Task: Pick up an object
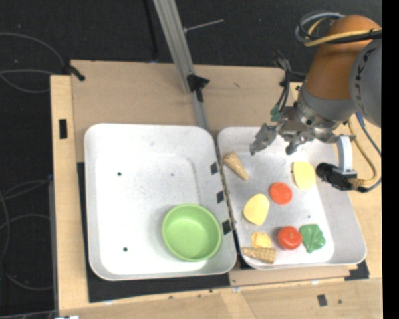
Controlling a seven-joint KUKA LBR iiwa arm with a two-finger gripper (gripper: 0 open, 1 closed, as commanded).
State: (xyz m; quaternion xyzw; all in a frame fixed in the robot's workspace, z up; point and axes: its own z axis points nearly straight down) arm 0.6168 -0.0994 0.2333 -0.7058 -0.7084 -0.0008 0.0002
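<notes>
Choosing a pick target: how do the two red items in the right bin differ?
The upper red piece is orange-red, sits mid-bin, apart from its neighbours. The lower red piece is deeper red, lies nearer the front rim, and touches the green piece. Both are small, roundish and similar in size.

Arm [342, 58] cut off at right edge; waffle cone [259, 253] partly hidden by bin rim [299, 266].

Robot lab — bench [126, 92] with white bins [113, 151], loose cables [13, 52], toy food.
</notes>
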